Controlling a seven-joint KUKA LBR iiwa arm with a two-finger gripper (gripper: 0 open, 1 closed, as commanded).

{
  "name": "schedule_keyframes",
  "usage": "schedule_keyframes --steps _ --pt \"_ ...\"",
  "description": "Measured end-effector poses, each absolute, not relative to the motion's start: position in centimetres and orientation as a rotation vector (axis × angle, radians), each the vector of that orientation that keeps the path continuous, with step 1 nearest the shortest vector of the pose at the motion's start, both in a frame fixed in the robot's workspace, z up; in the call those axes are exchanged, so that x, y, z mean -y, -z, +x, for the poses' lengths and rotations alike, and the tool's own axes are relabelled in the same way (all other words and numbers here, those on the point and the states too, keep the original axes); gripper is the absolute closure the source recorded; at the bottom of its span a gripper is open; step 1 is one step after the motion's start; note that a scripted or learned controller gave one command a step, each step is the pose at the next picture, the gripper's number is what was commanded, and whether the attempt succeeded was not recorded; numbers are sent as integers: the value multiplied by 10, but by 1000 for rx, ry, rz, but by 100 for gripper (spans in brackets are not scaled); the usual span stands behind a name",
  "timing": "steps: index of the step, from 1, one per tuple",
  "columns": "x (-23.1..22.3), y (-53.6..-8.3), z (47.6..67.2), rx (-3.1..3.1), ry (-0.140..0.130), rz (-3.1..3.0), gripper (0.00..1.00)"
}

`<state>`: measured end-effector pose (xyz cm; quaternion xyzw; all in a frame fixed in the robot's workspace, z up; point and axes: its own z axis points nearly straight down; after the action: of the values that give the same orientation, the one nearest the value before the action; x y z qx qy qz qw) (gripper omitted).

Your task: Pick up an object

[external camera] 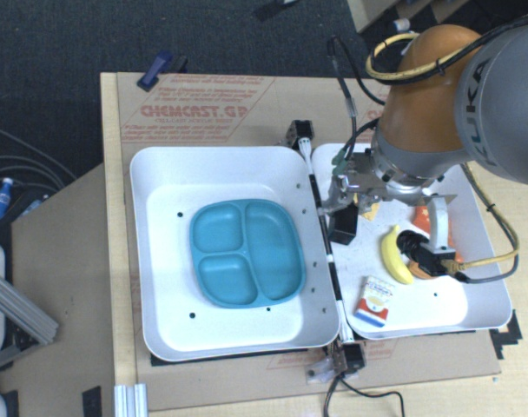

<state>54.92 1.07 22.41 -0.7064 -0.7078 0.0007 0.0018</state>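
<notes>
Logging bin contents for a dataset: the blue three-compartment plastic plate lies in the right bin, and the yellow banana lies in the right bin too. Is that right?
Not quite. The camera view shows the blue three-compartment plastic plate lying in the left white bin, not the right one. The yellow banana does lie in the right white bin, as you said.

we count two white bins [151, 233], one blue divided plate [245, 252], one banana [392, 254], one small carton [374, 301].
</notes>
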Motion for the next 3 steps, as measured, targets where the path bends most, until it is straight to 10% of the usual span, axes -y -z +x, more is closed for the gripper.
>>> schedule_keyframes --steps 3 --pt "44 -264 485 2219 -3 -2220 100"
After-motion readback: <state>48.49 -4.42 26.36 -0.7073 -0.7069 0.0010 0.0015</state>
